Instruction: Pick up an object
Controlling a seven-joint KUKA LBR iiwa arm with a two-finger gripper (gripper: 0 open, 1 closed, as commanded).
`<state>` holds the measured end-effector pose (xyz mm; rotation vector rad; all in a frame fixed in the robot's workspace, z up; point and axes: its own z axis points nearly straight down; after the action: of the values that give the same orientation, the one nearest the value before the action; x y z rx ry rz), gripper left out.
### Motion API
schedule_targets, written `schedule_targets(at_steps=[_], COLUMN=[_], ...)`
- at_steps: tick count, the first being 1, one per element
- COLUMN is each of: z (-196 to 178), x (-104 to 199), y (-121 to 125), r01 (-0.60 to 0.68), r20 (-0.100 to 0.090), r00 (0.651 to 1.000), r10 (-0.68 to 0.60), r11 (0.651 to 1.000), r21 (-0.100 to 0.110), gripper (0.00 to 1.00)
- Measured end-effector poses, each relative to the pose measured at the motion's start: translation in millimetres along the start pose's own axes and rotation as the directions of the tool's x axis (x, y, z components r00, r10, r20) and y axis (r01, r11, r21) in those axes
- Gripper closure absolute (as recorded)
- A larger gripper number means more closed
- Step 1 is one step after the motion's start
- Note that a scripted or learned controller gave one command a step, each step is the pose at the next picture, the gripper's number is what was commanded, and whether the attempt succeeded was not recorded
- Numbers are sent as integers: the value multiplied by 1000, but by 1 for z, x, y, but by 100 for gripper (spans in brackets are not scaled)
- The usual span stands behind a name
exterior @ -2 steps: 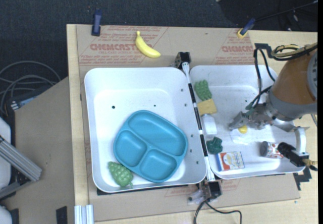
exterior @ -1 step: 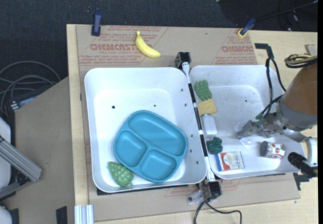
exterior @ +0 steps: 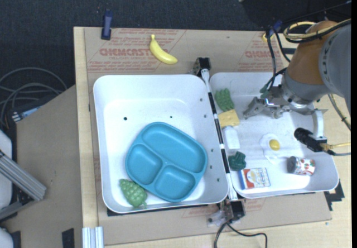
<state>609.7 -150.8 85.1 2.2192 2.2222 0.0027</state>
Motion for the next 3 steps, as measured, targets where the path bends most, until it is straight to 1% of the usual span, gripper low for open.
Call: schedule_targets(at_steps=[1, 2, 3], z=[0, 1, -11], x=[-40, -9, -11], y=[-56, -93, -91], r01=[-2, -1, -3], r20=[1, -1, 4], r00=[1000, 1000, 1000], r10=[2, 1, 3], r11=[1000, 1000, 1000], r21=[4, 4, -3], gripper=[0, 0, 100])
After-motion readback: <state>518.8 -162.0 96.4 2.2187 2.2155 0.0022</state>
